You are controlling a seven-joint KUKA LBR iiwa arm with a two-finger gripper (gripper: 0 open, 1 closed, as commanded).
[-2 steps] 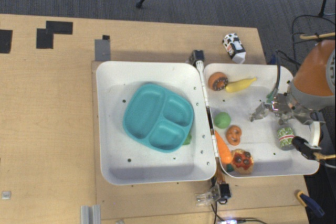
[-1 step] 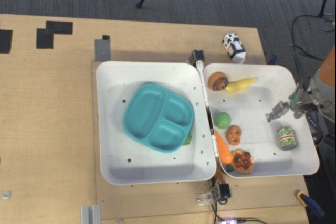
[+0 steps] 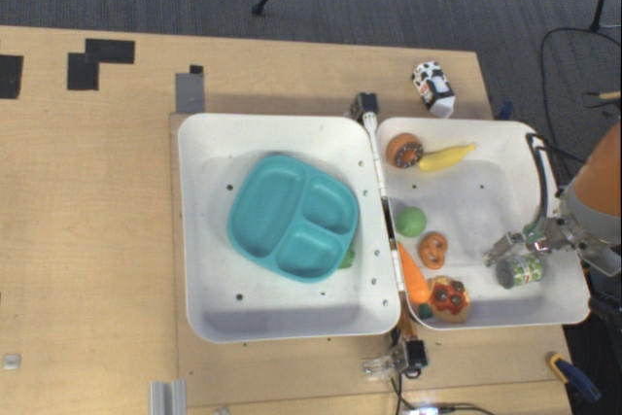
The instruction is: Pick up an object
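Observation:
My gripper reaches into the right bin from the right and hangs low over its right side. A small green and silver can lies on its side just below and in front of the gripper, touching or nearly touching it. Further left in the same bin are a yellow banana, a round orange piece, a green ball, a small orange fruit, a carrot and a red and orange toy food.
The left bin holds a teal divided plate, tilted, with a bit of green under its right edge. A black and white toy carton stands on the bench behind the right bin. A black cable runs along the right bin's far right rim.

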